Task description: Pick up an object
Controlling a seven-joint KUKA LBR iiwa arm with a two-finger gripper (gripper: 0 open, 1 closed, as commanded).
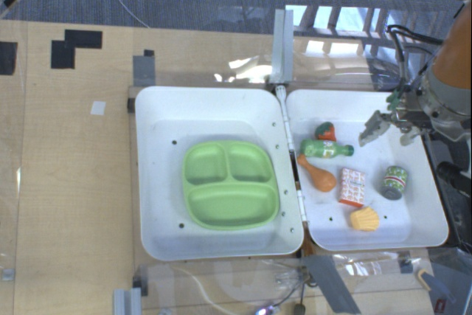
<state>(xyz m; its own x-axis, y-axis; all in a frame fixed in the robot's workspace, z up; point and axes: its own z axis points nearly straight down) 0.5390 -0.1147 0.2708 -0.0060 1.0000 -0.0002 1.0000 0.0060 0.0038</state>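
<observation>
The right bin (413, 229) holds several small items. A green bottle (327, 150) lies on its side near the bin's left wall, with a red tomato-like piece (325, 132) just behind it. An orange carrot-shaped piece (317, 173) lies below the bottle. A red and white packet (352, 187), a yellow lump (364, 219) and a small green-banded can (394, 181) sit toward the front. My gripper (389, 130) hangs over the bin's back right part, open, with nothing between its fingers (371, 129). It stands apart from every item, to the right of the bottle.
The left bin (158, 181) carries a green divided plate (230, 184). A grey post (282, 40) rises at the back between the bins. The arm's orange band (451, 59) and cables (402, 40) come in from the right. Wooden bench surface (66, 181) extends to the left.
</observation>
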